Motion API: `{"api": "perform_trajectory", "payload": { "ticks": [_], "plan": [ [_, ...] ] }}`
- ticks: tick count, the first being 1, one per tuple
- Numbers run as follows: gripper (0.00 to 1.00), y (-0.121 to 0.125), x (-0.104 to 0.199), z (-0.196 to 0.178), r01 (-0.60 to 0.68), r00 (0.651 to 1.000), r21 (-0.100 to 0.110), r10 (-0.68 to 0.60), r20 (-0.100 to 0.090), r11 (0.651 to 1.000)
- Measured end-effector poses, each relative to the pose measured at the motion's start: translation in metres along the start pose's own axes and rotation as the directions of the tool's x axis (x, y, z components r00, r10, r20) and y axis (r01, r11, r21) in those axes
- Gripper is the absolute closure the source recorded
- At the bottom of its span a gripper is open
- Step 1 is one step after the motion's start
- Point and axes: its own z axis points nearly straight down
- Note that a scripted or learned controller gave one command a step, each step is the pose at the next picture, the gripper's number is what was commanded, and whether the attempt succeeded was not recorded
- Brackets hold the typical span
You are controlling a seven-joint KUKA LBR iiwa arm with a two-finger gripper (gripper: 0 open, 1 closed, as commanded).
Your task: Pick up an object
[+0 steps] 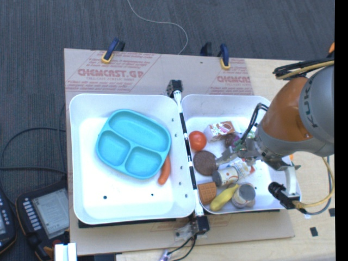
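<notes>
Right bin (261,103), centre-right of frame, holds a heap of small food items. Red tomato (197,141) at the heap's upper left, near the divider between bins. Just below it a dark brown round cookie-like disc (205,162). Under that an orange-brown square cracker (207,191) at the bin's lower left corner, with a yellow banana (223,198) lying tilted beside it. A grey-lidded can (243,195) sits to the right of the banana, near the bin's lower edge. A white-labelled can or jar (235,173) lies on its side above the banana. A red-and-white snack packet (221,129) is at the top of the heap.

End effector (237,151) is down among the items in the middle of the heap, between the packet and the lying jar; cannot tell how it is set or whether anything is pinched, too cluttered. Grey arm with orange band (291,116) comes in from the right edge over the right bin.

Left bin (81,145), centre-left of frame: light blue three-compartment tray (133,143), rotated a bit, compartments bare. Orange carrot (164,170) lies at the tray's lower right edge, touching or just beside it.

Both bins sit on a brown board (109,69) clamped at the top by blue clamps (112,49), on the worktop.
</notes>
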Motion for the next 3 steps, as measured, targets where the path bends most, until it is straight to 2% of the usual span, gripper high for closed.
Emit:
{"api": "perform_trajectory", "payload": {
  "ticks": [1,2,3],
  "plan": [
    [0.0,-0.017,0.018,0.034,-0.003,1.0,0.006,0.003,-0.001,1.0],
    [1.0,-0.015,0.018,0.022,-0.003,1.0,0.0,0.003,-0.001,1.0],
    [1.0,0.016,0.105,-0.058,0.005,1.0,0.034,-0.004,-0.016,0.999]
  ]
}}
